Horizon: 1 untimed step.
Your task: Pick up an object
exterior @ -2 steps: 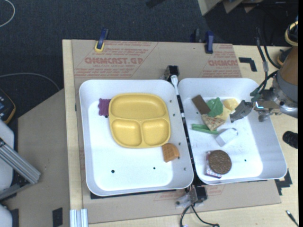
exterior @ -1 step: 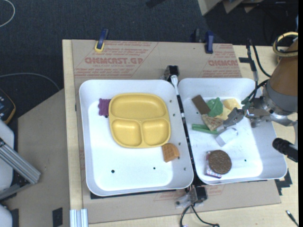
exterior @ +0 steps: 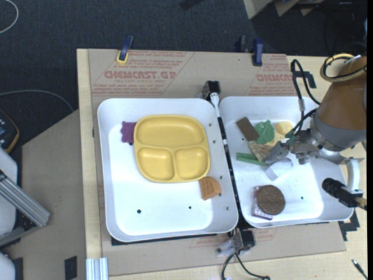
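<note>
The purple object [exterior: 127, 132] lay partly hidden under the yellow tray [exterior: 172, 146] at its nine o'clock edge. The arm [exterior: 344, 112] was cut off at the frame's three o'clock side. The end effector [exterior: 278, 158] was blurred, perhaps over the pile of items [exterior: 259, 142].

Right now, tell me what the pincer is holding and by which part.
Cannot be told. The pincer is low among the pile of items in the right bin, but no object visibly sits between its tips.

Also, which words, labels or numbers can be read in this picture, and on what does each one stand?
"CHEMCAST G.P": red print on the brown board behind the left bin, readable at about.
Red print behind the right bin, partly hidden, too blurred to read.
</note>
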Available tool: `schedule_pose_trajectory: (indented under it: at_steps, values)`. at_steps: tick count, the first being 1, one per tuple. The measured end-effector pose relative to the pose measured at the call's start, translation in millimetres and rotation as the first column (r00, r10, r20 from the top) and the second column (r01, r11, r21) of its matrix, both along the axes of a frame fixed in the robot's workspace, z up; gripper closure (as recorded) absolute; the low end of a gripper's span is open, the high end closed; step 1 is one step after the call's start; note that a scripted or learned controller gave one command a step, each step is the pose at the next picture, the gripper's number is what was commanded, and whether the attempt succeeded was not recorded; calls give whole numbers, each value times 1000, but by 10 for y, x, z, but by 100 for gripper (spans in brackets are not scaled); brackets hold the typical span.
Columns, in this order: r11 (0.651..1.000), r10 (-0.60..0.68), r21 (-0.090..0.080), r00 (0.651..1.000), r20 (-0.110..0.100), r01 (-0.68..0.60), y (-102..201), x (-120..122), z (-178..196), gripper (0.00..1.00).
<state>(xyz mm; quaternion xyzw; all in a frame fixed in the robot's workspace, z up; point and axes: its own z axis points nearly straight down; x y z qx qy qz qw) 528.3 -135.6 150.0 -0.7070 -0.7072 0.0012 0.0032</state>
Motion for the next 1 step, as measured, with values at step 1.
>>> schedule_pose_trajectory:
  at_steps: [1]
  values:
    - [1000,-1,0,1000,-2,1,-19,-90,-602,0]
